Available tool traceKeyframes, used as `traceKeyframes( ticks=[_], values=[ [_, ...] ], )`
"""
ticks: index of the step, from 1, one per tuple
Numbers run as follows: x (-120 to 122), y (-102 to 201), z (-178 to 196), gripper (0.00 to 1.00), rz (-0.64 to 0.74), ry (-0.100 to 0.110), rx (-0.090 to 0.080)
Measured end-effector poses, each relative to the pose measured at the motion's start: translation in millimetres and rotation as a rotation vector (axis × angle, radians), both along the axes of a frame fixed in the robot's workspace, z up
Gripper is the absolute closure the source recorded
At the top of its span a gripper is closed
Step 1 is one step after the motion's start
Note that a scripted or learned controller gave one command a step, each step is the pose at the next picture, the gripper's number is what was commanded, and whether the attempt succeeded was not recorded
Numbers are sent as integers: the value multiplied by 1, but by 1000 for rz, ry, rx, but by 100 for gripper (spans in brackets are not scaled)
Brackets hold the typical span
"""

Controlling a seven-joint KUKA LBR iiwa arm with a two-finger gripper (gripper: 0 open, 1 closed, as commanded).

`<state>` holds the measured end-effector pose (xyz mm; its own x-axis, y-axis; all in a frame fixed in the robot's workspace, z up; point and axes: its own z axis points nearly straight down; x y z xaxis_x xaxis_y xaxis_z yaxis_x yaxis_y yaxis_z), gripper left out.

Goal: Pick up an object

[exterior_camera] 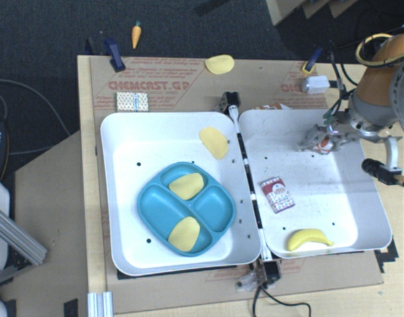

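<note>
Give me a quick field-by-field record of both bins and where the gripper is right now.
left bin: blue divided plate with two yellow pieces in separate compartments; another yellow piece loose near the far right corner
right bin: banana at near edge; small red packet mid-left
gripper: low over right bin's far side, apart from both items
bench outside bins: yellow piece beyond the left bin

Two bins sit side by side on a desk [89, 177]. The left bin [122, 144] holds a divided plate [155, 207]; the right bin [360, 203] holds a banana [309, 239] near its front and a small packet [278, 194] behind it.
</note>
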<state>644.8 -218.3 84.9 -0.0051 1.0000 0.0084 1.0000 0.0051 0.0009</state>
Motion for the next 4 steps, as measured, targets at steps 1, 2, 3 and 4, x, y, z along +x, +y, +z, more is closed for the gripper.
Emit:
traceKeyframes(
  ticks=[1,2,3,4],
  values=[
    [-2,-2,9,100,1,8,-3],
    [3,56,15,100,-5,29,-5],
    [-3,113,1,100,-5,22,-10],
    [-34,151,136,100,-4,-1,-9]
  ],
)
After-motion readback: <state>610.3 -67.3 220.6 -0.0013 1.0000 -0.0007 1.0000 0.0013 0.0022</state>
